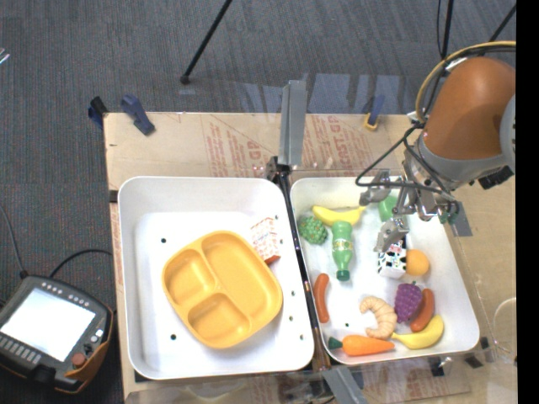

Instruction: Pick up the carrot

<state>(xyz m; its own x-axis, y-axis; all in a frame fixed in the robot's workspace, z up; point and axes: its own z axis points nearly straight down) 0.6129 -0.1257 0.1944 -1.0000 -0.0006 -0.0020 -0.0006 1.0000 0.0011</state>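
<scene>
Camera view looks down on the table, where two white bins sit side by side: the left bin carries a yellow divided plate with a small carton touching its far corner, and the right bin is crowded with toy food. The arm reaches in from the right and its gripper hangs over the far half of the right bin, just above a small milk carton and beside an orange fruit; whether the fingers are open or closed cannot be told from this angle, and nothing is visibly held between them. The carrot lies flat at the near edge of the same bin, green tip toward the left, well apart from the gripper. A shrimp touches it from behind, and a banana lies just to its right. A good pick probably means travelling toward the near wall, turning the fingers across the carrot's length, and closing on the thick orange middle, clear of the shrimp and the bin's rim. A green bottle and a sausage lie off that path.
</scene>
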